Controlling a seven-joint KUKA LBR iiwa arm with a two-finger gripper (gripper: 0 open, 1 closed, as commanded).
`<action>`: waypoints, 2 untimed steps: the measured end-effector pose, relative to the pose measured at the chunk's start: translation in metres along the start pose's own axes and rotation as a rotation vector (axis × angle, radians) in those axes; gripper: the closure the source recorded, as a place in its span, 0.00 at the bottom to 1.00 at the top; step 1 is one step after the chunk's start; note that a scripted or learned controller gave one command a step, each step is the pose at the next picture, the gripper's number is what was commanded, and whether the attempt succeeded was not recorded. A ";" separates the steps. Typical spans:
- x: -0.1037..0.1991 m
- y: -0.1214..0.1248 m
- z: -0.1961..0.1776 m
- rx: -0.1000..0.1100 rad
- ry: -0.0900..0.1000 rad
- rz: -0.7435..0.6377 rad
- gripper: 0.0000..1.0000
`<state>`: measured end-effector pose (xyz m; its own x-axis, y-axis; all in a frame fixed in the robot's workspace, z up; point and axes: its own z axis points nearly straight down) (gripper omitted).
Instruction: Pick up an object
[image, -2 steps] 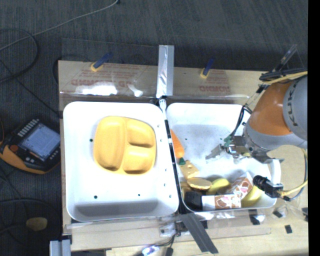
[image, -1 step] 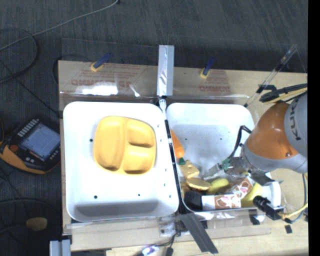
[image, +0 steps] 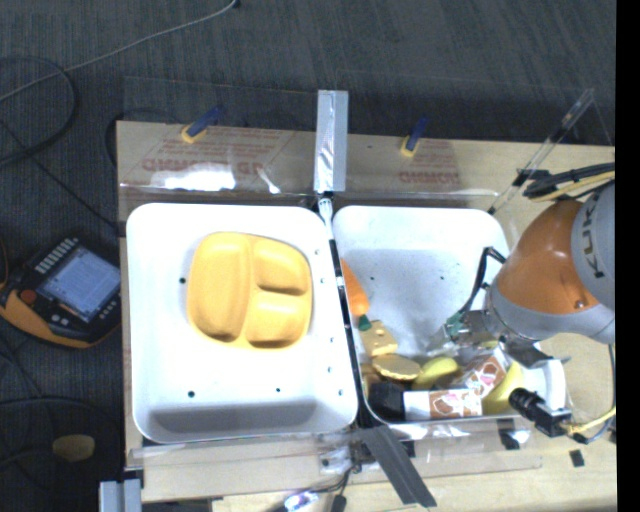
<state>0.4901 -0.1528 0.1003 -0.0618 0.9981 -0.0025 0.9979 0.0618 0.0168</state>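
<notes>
Bottle (image: 445, 403) at right bin (image: 420, 240) front | pincer (image: 468, 328) just above it | grip state: cannot tell

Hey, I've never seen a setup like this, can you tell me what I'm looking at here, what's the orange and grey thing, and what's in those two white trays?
One camera looks down at a slant on a bench. The orange and grey thing is a robot arm reaching in from the right to pick something up. The left bin holds a yellow divided tray. The right bin has a heap of small things at its near end, among them a dark bottle with a printed label and something yellow like a banana. The arm's gripper hangs just above that heap; I can't make out anything held.
</notes>
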 end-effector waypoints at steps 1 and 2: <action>0.031 0.118 -0.035 0.020 0.000 0.040 1.00; 0.031 0.118 -0.035 0.020 -0.001 0.040 0.00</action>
<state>0.6053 -0.1149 0.1369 -0.0217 0.9998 -0.0031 0.9998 0.0217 -0.0028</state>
